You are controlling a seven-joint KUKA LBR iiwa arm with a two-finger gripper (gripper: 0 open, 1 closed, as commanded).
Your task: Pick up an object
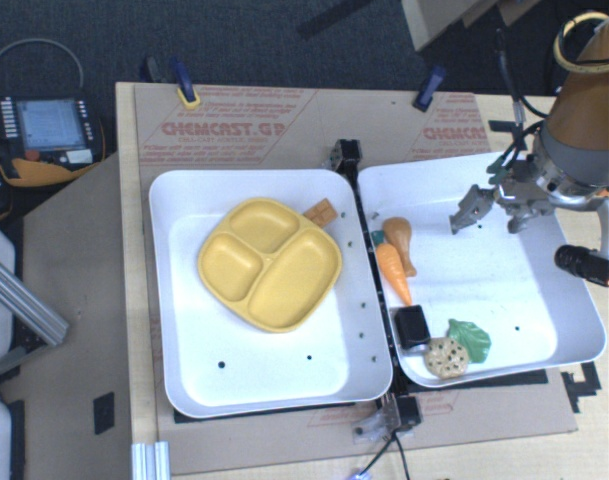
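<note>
Two white bins (184,298) on cardboard-covered bench (284,118), dark carpet w/ pendant (46,128).

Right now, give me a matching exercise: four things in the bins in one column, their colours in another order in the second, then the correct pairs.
Things:
1. divided plate in the left bin
2. carrot near the divider
3. small box in the right bin
4. leafy toy at the right bin's near edge

Colours:
A. green
B. black
C. yellow
D. orange

Pairs: 1-C, 2-D, 3-B, 4-A
</note>
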